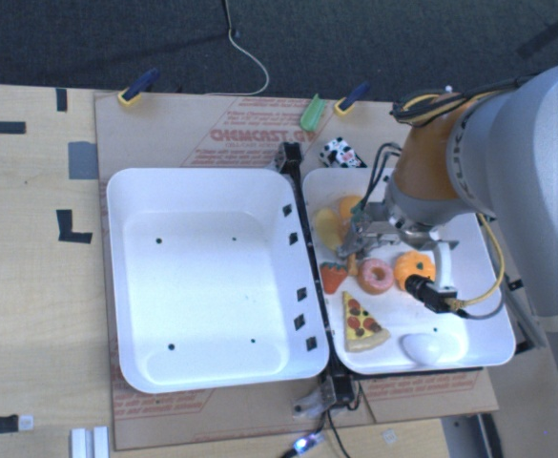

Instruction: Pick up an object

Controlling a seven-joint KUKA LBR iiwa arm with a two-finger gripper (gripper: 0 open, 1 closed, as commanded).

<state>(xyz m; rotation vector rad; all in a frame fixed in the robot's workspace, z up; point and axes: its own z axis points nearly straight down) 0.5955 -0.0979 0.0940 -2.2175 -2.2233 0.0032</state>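
Dark carpet runs along the far side of a pale wooden bench (31, 284), and on the bench a cardboard sheet (231, 136) with red print carries two shallow white bins. I take the right bin (484, 346) as the landmark. Just to its left, touching along a strip of black clips, sits the left bin (197, 275). Inside the right bin, near its left wall, lie a red strawberry-like toy (334, 277) and, towards the near corner, a pizza slice (361, 320); a pink doughnut (376, 276) lies at the middle, an orange ball (416, 266) just right of it, a white lump (422, 347) by the near wall and a yellow piece (327, 225) towards the far left. Just beyond the far rim stands a black-and-white cow toy (341, 153). The gripper (355, 239) hangs over the bin's left-centre, above the yellow piece and the strawberry; whether its jaws are open or closed I cannot tell. These toys look light, hard and smooth, so they may slip; the doughnut, I judge, is best pinched across its ring, the pizza slice across its narrow sides. The red lettering on the cardboard appears to read CHEMCAST, though it is too faint to be sure.
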